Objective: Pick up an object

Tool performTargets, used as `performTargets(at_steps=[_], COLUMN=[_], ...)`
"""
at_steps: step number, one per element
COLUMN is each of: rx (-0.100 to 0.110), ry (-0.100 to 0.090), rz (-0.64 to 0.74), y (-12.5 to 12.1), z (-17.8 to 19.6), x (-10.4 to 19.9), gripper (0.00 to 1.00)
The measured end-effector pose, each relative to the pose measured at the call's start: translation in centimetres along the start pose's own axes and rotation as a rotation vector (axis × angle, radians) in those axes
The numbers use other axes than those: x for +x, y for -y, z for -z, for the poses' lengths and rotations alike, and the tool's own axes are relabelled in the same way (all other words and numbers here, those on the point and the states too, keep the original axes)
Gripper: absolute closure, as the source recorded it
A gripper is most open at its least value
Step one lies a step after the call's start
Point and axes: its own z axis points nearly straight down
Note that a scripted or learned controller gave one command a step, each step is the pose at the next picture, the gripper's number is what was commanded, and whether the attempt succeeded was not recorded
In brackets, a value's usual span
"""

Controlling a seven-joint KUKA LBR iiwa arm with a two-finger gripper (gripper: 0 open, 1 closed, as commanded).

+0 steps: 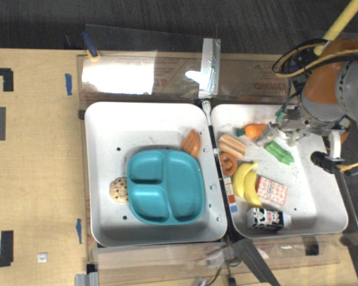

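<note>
- The arm (331, 88) comes in from the right, its orange band sitting over the far right corner of the right bin (322, 210).
- The tool (273, 133) hangs low over the back half of the right bin, its metal fingers pointing left and down.
- I cannot tell from here whether the tool is spread or pressed together; the fingers blur into the white floor of the bin.
- A green piece (280, 152) lies just under and beside the tool tips, slanted; whether they touch it I cannot say.
- A carrot (254, 131) lies just left of the tool, near the back wall.
- A hot dog (231, 145) sits against the left wall of the right bin, with a pretzel (228, 164) just in front of it.
- A banana (245, 182) curves in the middle of the bin, touching a red-and-white packet (271, 190) on its right.
- A black-and-white carton (267, 218) lies on its side near the front wall.
- In the left bin (101, 159) a teal divided tray (165, 186) fills the middle.
- A cookie (119, 189) rests against the tray's left edge, and a brown bread-like piece (192, 142) leans at its far right corner.
- Both bins sit on a tan surface (33, 159) with blue tape marks.
</note>
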Motion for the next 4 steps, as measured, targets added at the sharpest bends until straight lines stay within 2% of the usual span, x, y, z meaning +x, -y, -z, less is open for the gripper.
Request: performTargets(at_steps=[1, 2, 3, 4], rx=[0.002, -0.026, -0.023, -0.003], ry=[0.004, 0.004, 0.004, 0.000], rz=[-0.001, 0.134, 0.033, -0.054], y=[0.1, 2.4, -2.1, -2.2], z=[1.1, 14.5, 26.4, 13.5], x=[-0.2, 5.0, 4.9, 7.5], gripper=[1.00, 1.00, 1.00, 1.00])
